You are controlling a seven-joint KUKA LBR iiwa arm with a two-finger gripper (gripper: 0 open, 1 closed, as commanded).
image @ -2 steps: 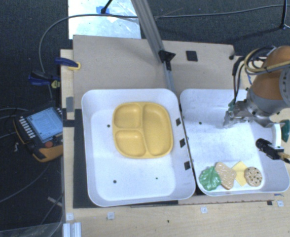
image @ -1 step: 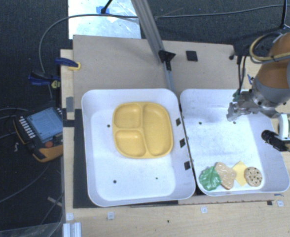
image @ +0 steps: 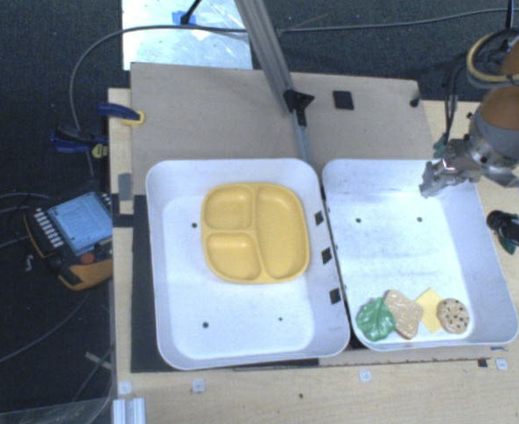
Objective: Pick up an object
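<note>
The arm (image: 507, 104) ran off the picture's right edge, so most of it was cut away. Its gripper (image: 438, 177) was too small and blurred to read. The cheese slice (image: 430, 306) lay partly hidden under the toast (image: 404, 313).

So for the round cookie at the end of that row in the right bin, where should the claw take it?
Take the cookie across its rim from straight above. It lies flat, so only the edges offer purchase. One finger would go on its free side toward the bin wall, the other into the tight gap beside the yellow cheese slice, probably nudging it.
</note>
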